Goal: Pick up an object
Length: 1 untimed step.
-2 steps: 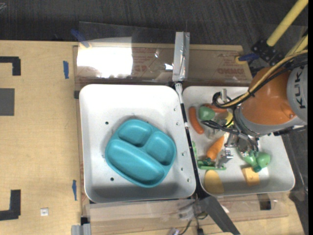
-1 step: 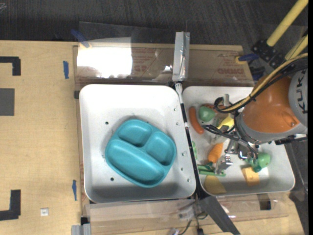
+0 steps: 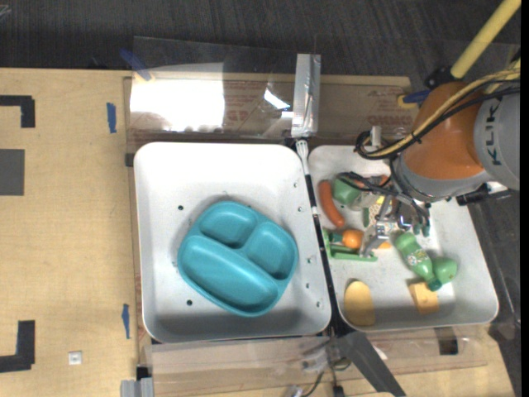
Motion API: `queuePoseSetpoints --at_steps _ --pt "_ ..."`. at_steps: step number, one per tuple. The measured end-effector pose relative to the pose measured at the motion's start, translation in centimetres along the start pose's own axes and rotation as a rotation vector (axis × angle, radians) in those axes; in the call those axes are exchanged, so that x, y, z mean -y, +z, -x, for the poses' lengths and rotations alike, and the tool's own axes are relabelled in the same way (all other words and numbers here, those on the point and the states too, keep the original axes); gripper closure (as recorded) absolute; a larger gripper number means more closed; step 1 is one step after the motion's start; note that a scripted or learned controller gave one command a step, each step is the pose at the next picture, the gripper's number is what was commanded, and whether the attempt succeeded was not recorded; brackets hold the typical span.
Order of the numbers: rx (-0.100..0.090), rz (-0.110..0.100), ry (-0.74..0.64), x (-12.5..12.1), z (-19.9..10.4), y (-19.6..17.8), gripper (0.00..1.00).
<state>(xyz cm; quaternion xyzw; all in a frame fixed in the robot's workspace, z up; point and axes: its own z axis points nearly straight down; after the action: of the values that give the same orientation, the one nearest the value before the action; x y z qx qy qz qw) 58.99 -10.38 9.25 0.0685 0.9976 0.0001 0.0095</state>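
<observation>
Camera view, right bin [image 3: 483, 300]: we log gripper [image 3: 383, 222] low among toy foods, orange ball [image 3: 352, 240] at its eight o'clock, red sausage [image 3: 331, 205] at nine. Grip state: cannot tell. Step: descent to grasp. Next: centre on one item, close, lift.
</observation>
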Motion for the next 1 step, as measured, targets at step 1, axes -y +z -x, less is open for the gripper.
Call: queuePoseSetpoints --at_steps 1 --pt "0.007 0.0 -0.001 -0.07 0.22 -1.35 1.0"
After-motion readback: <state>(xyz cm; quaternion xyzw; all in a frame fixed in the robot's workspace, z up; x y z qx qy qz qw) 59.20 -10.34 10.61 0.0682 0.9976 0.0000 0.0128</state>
